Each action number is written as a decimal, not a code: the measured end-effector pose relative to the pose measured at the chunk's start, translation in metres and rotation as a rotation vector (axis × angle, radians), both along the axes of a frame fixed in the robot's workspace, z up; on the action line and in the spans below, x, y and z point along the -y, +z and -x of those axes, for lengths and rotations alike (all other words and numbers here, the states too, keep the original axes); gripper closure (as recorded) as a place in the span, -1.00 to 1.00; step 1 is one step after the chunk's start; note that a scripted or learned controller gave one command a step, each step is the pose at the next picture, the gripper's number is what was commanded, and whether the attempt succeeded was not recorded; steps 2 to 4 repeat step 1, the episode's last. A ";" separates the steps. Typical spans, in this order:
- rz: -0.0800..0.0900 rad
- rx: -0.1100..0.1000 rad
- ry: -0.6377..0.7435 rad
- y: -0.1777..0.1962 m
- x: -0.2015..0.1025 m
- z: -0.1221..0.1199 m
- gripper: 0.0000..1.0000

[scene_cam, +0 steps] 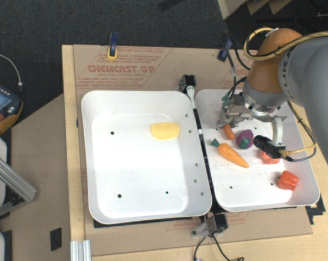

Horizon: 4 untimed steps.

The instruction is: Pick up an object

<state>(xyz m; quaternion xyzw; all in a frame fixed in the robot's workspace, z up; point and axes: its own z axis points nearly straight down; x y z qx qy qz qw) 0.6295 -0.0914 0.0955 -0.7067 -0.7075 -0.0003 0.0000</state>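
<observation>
Camera view looks down on the arm's jaws (233, 115), lowered into the far part of the right bin (229, 197), but the wrist (264, 78) hides so much of them that I cannot tell whether they stand wide or narrow, nor whether anything sits between them

Just below the jaws lies a small orange piece (228, 131), the closest thing to them and seemingly the one aimed at. A little further toward the near rim is a carrot (232, 155) lying at a slant, and beside it, on the arm's side, a purple ball (244, 139). A red piece (270, 156) and an orange block (287, 180) lie well apart from the jaws. The yellow lump (165, 130) rests in the left bin (99, 113), across the divider

To do this step well, I judge the jaws should settle squarely over that small orange piece, staying off the purple ball alongside, close fully before lifting, and rise straight up so the piece does not slip out
</observation>
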 end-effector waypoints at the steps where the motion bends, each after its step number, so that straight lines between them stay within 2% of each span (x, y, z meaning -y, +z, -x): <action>1: -0.003 0.009 0.008 0.096 -0.085 0.022 1.00; 4: -0.003 0.009 0.008 0.096 -0.085 0.022 1.00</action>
